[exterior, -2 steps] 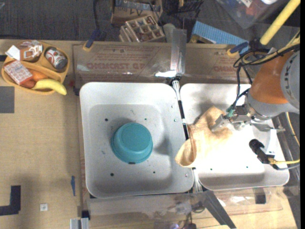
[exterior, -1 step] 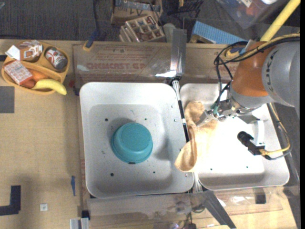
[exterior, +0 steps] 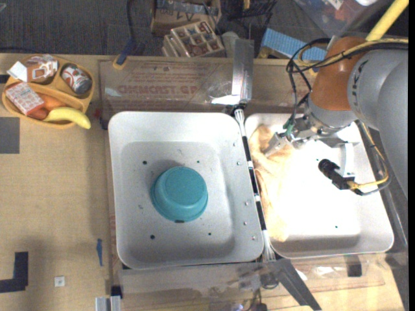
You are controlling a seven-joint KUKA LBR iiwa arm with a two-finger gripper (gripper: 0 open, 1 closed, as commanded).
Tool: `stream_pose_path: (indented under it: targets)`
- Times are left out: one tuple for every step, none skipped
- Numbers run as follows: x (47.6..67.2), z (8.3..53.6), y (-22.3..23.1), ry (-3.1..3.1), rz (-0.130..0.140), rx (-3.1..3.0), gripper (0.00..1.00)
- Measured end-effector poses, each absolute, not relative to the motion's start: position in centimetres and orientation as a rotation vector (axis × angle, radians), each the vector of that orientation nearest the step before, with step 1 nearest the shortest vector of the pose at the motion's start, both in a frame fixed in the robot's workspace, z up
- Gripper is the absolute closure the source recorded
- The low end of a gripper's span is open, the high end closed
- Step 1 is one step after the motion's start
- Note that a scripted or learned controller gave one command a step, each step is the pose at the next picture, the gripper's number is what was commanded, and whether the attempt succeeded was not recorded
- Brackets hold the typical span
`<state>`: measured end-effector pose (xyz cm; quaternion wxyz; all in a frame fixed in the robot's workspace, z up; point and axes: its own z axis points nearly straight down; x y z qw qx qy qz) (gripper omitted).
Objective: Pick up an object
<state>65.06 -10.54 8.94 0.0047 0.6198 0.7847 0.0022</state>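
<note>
A teal bowl [exterior: 180,194] lies upside down in the middle of the left white bin [exterior: 127,141]. A pale tan cloth [exterior: 271,185] is crumpled along the left side of the right white bin [exterior: 337,229]. My gripper [exterior: 280,141] hangs low over the cloth's upper end, in the back left corner of the right bin, and seems to touch the fabric. The grey arm with its orange band [exterior: 337,76] comes in from the upper right. The wrist body blocks a clear look at the gripper's tip.
A black cable with a connector [exterior: 332,171] dangles from the wrist over the right bin. Behind the bins lies a flat cardboard box [exterior: 168,86]. A yellow tray with a banana and toy food [exterior: 45,99] sits at the far left of the bench.
</note>
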Motion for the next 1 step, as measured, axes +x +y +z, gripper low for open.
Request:
stream_pose_path:
  targets:
    - [65.24, 10.18, -10.54, 2.454, 0.014, 1.938, 1.0]
